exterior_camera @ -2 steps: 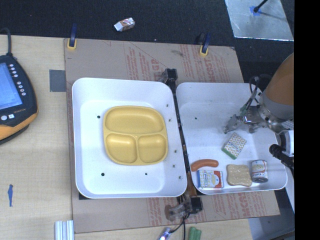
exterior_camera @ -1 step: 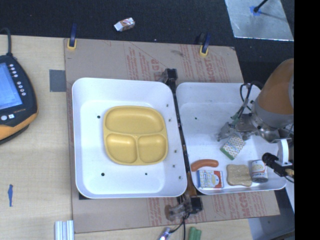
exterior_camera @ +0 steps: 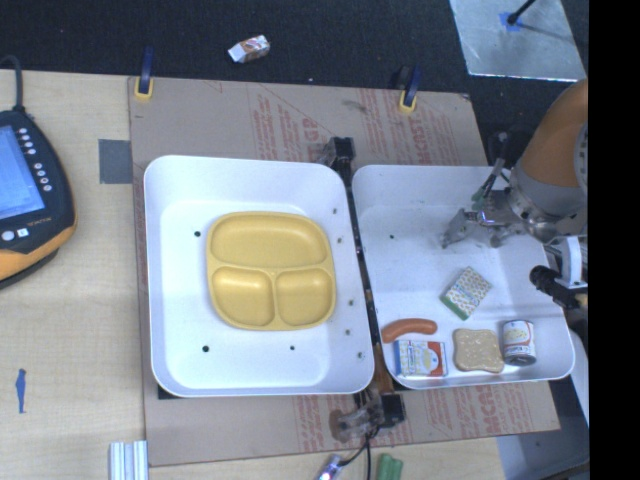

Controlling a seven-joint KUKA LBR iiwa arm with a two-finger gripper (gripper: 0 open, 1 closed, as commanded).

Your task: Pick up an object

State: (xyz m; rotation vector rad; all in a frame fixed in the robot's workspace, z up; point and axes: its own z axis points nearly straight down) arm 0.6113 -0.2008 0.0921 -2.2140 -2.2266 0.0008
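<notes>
Hovering at right of frame, the tool [exterior_camera: 470, 230] spreads empty over the right bin [exterior_camera: 420, 193]; the small carton's [exterior_camera: 419, 357] label is unreadable.

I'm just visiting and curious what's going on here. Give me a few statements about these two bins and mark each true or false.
1. The yellow divided plate lies in the left bin. True.
2. The hot dog sausage sits on the yellow plate. False: it lies in the right bin, near its left wall.
3. The gripper holds the small can. False: the can stands apart from it in the bin's near right corner.
4. The slice of toast lies between the small carton and the can. True.
5. The patterned packet lies in the right bin. True.
</notes>
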